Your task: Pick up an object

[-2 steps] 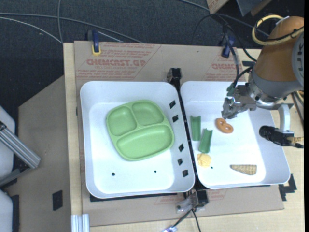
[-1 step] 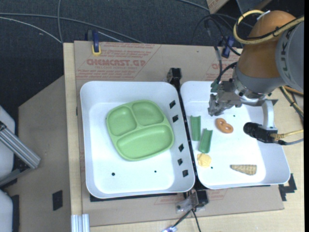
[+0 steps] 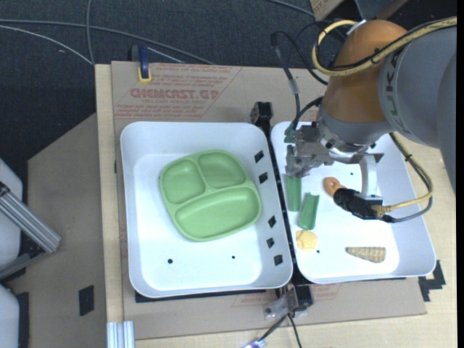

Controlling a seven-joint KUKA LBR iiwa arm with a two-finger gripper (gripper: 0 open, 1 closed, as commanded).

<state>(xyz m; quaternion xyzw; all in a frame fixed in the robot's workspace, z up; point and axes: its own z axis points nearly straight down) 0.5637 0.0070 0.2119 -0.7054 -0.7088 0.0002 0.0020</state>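
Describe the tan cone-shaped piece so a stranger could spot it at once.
Look in the right-hand white bin, toward its near edge. The tan cone lies flat there, alone, right of the yellow piece. It is the only ridged, pointed, beige item; its neighbours are green, yellow or orange.

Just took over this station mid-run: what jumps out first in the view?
The grey arm with its orange band reaches in from the right, its gripper low over the right bin, just above two green sticks. The left bin holds a green divided plate. Smaller items in the right bin: a yellow piece and a tan cone.
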